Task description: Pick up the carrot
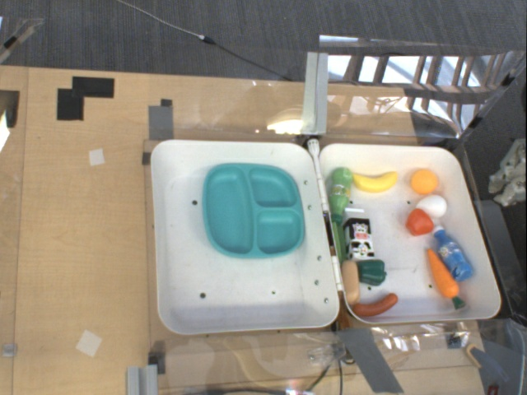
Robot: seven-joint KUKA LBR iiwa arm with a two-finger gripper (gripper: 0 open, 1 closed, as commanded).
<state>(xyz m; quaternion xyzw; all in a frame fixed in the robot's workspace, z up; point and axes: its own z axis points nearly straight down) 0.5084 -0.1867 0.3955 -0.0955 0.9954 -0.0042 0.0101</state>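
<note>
- The carrot [443,274] lies untouched in the right bin [486,245], near its right wall, just beside the blue bottle [453,253].
- Nothing is done yet: approach, grasp and lift all remain, 3 steps.
- Pincer state: cannot tell.

Carrot [443,275] in right bin [486,303], beside blue bottle [453,254].
</note>
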